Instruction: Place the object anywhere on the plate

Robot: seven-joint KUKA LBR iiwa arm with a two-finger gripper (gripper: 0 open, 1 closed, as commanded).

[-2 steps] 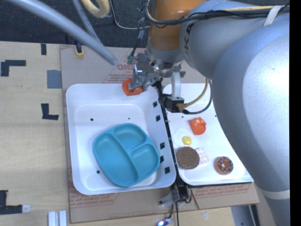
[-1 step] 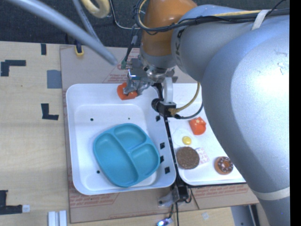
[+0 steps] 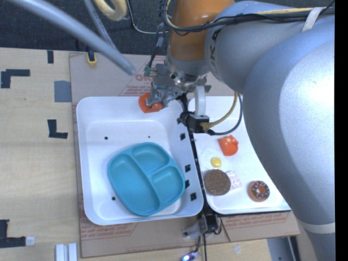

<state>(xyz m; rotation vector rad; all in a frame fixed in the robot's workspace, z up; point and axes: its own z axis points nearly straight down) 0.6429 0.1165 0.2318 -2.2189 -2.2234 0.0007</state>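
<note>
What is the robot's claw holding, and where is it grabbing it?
It cannot be told for sure. The gripper is right over an orange-red object at the far edge of the left bin, above the blue plate, but its body hides any grip.

I can't read any text from here; the red printing on the cardboard sheet (image 3: pixel 132 79) under the bins is too blurred.
</note>
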